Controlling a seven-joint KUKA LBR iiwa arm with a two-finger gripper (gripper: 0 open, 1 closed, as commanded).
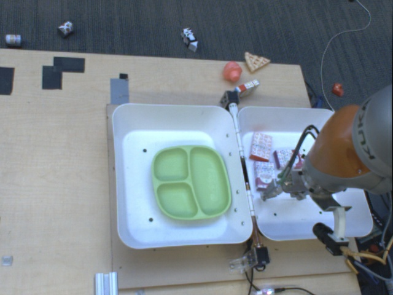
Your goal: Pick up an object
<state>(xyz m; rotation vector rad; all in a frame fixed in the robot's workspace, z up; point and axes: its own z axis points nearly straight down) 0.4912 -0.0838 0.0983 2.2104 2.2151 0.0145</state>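
Note:
In the right bin (344, 225) lie several small packets: a pink-and-white one (261, 144) at the far left, a red-and-white one (264, 172) below it, and a darker purple one (284, 157) beside them. My gripper (272, 189) hangs low over the near edge of the red-and-white packet, at the left side of this bin. The grey wrist and the orange band (334, 149) hide the bin's right half.
The left bin (132, 183) holds a green divided plate (190, 182). Behind the bins on the bench lie a red ball (232, 71), a pizza-slice toy (256, 61) and a small tube (249, 86). Cables and clamps sit at the front edge (255, 260).

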